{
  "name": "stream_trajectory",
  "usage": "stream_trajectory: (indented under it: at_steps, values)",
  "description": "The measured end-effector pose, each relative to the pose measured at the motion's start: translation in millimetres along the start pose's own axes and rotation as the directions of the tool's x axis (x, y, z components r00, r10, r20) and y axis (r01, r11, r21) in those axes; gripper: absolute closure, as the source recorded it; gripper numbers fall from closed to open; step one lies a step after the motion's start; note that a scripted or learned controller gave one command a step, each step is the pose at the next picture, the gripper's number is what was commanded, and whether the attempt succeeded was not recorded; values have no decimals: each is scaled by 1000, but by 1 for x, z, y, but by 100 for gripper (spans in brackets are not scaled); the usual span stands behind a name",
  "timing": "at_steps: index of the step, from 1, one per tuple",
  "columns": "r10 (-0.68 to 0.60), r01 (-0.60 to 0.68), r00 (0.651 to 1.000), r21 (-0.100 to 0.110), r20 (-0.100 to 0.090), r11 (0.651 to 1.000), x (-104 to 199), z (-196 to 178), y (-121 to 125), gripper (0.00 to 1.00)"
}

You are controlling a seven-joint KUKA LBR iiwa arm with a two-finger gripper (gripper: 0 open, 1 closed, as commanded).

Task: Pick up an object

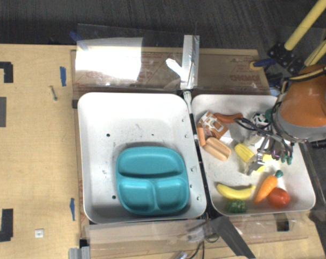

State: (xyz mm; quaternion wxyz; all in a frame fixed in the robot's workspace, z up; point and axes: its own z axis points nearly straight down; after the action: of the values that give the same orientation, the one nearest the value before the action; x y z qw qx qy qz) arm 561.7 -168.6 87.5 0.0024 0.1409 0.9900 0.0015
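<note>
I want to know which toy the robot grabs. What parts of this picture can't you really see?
- Gripper: in the camera view, wires and blur cover its tip, so whether it has the yellow corn can't be told.
- Green piece: partly under the banana, too small to name.
- Box: print too small to read.
- Arm: cut off by the right edge.

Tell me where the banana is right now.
The banana lies in the right bin, near its front edge, just left of the carrot and in front of the corn.
</note>
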Motion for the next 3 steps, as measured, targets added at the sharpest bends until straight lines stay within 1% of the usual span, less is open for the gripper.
stream_trajectory:
  at_steps: [1,2,3]
  values:
    - [140,-139,990,20,-36,990,-76,-2,37,0]
    - [328,-328,945,-7,-9,945,-8,0,-30,0]
    - [338,-338,941,1,2,941,31,-1,-7,0]
